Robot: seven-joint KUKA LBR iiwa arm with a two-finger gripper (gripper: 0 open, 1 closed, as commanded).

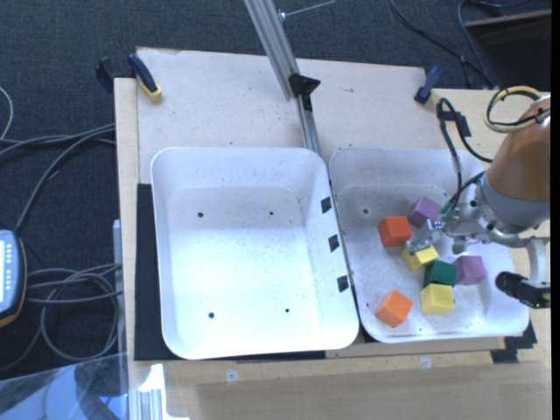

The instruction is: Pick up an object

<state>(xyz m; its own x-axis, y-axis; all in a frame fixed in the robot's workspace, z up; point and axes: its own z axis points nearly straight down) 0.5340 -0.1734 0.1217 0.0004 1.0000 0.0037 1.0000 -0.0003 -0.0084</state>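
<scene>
Blocks of coloured foam — seven small cubes — lie clustered in the right-hand shallow white bin [350,182], where my pincer [435,225] hangs low among them. My grey arm with its orange band [522,160] reaches in from the right edge of the camera view.

A pale purple cube [425,208] sits just beside my pincer on its far side, and a red-orange cube [395,231] lies just to its left. A small yellow cube [420,255] sits tilted directly below the tips, close against them — whether it is touched I cannot tell. A dark green cube [440,274] rests against a larger yellow cube [437,299] nearer the front rim, with a second purple cube [471,269] to their right. An orange cube [395,308] lies apart at the front left of the bin.

Whether my pincer is spread or closed cannot be made out from this angle.

The left-hand shallow white bin [175,173] stands alongside, its rim touching the other. Both rest on a pale board surface [219,94] with blue clamps [427,83] at its corners.
</scene>
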